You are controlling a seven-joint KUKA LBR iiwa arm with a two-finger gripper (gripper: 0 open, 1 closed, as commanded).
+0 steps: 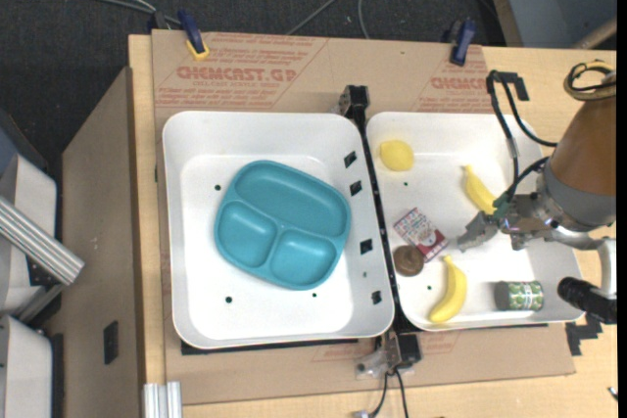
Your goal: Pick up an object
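In the right bin (549, 137), at centre right of the frame, lie a yellow lemon (397, 155) near its upper left corner, a small banana (478, 190) to the lemon's lower right, a pink-and-white packet (417, 228), a brown round piece (408, 259) just below the packet, a larger banana (449, 291) near the lower rim, and a green can (517, 296) on its side to the right of that banana. The gripper (480, 232) hangs between the two bananas with nothing visibly in it; whether it is open I cannot tell. The left bin (186, 240) holds a teal divided plate (282, 223). Both bins rest on the cardboard-topped surface (245, 69).
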